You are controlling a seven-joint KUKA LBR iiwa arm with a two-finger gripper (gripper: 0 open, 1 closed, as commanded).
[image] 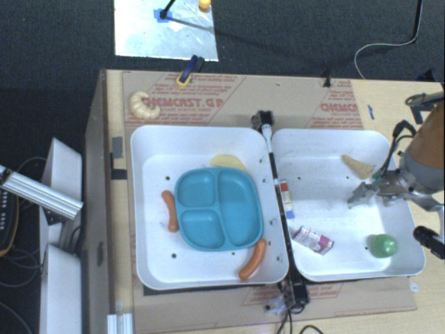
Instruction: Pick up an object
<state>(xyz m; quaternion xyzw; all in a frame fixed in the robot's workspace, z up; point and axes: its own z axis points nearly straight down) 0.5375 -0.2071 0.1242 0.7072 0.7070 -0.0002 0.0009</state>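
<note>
Lying in the right bin (334, 145): green ball (382, 245) near the front right corner, small packet (313, 239) at the front left, tan wedge (358, 163) toward the back. Gripper (363, 195) low over mid-bin, grip not discernible, nothing visibly held. Left bin (201, 134): blue divided plate (217, 209), two sausages (170, 210) beside it.

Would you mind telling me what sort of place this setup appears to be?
Probably a robotics lab test bench: two white bins side by side on cardboard, toy food such as a sausage beside a blue divided plate, and a robot arm's tool reaching in.
</note>
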